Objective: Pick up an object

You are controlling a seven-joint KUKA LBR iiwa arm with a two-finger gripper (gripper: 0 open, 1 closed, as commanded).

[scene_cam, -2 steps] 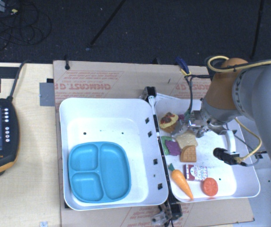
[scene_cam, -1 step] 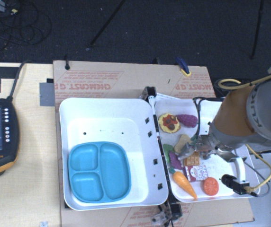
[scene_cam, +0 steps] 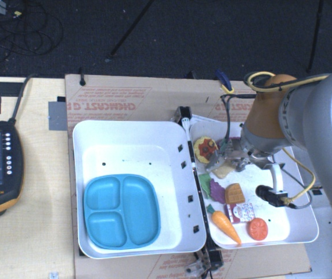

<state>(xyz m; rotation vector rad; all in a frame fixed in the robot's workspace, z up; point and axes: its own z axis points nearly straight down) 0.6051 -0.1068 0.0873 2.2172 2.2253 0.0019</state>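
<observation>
The arm (scene_cam: 293,115) reaches into the right bin (scene_cam: 305,228); the gripper (scene_cam: 231,157) sits low at the bin's upper left. Finger spacing: cannot tell, the wrist hides it.

Just beside the gripper lies one round yellow-and-red toy food (scene_cam: 205,148), possibly a pizza; contact unclear.

Other items in the right bin, one each:
- purple piece (scene_cam: 216,188)
- brown bread-like block (scene_cam: 234,193)
- orange carrot (scene_cam: 226,226)
- red tomato (scene_cam: 258,229)
- red-and-white packet (scene_cam: 242,213)

The left bin (scene_cam: 96,141) holds one blue three-compartment tray (scene_cam: 121,211).
</observation>
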